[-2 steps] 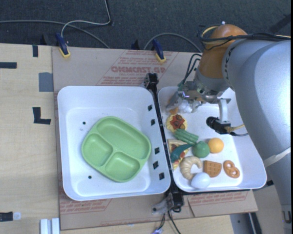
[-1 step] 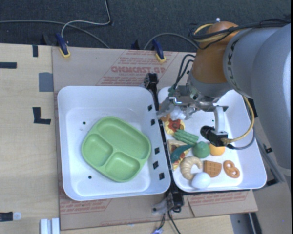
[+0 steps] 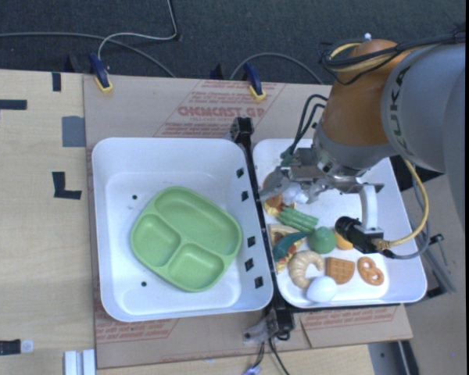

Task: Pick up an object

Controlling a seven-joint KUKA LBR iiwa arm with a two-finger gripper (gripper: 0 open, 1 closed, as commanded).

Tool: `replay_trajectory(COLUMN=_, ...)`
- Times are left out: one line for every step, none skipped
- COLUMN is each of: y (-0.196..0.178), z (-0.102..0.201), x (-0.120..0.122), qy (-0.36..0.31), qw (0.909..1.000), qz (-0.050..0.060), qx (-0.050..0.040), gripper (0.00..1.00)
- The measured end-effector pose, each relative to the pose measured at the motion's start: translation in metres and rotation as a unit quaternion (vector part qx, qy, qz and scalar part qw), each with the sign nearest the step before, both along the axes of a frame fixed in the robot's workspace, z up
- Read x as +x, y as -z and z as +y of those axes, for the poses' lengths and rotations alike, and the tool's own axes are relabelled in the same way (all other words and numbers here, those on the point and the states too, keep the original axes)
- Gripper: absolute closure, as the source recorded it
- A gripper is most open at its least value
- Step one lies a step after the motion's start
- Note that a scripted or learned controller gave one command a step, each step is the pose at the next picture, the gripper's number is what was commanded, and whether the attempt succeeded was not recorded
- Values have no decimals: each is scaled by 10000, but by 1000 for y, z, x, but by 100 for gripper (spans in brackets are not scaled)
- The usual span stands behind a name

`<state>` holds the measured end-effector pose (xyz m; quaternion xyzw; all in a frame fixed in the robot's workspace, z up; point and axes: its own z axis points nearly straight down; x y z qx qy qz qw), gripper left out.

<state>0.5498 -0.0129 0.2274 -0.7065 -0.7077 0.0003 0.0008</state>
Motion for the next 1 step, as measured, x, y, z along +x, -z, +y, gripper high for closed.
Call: replay_trajectory(y=22, z=34, x=4, qy=-1, qw=10000, qz=6, qx=-4, gripper=100)
